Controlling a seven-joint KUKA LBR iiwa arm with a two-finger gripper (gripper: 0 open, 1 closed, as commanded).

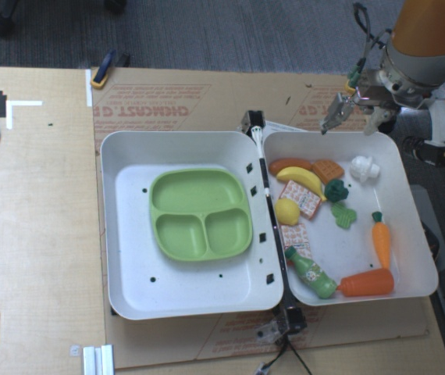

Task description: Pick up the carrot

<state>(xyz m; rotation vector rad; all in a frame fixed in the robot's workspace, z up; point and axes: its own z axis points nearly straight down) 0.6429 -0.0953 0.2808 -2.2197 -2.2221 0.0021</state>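
Note:
The carrot (381, 242) is slim and orange with a green top. It lies near the right wall of the right bin (407, 180), pointing toward the front. A thicker orange carrot-like piece (367, 283) lies across the front right corner just below it. My gripper (357, 120) hangs over the back rim of the right bin, well behind the carrot. Its two fingers stand apart with nothing between them, so it is open.
The right bin also holds a banana (301, 180), a sausage (288, 165), a waffle (328, 169), broccoli (336, 191), a lemon (286, 211), a white lump (363, 168) and a green bottle (313, 275). A green divided plate (201, 213) lies in the left bin (126, 272).

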